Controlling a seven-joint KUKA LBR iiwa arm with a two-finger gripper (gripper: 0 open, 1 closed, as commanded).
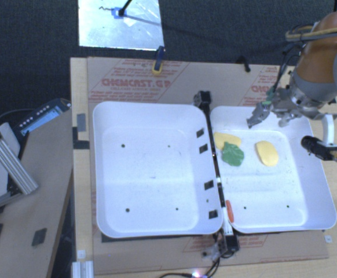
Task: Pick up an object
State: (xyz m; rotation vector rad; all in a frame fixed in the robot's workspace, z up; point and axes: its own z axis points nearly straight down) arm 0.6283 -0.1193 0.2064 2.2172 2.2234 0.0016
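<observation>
Pincer (271, 116) spread, holding nothing, above right bin (307, 213), yellow object (267, 153) just below it.

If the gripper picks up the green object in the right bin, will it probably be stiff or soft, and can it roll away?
The green object looks flat with an irregular, leaf-like outline, so it probably will not roll. It seems thin and light, perhaps flexible, though the material cannot be told. It touches a yellow piece, so pushing it may move that too.

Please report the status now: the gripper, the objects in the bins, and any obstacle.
Gripper above far edge of right bin, holding nothing. Yellow oval piece, green piece, second yellow piece lie in the right bin. No obstacle seen over them.
</observation>
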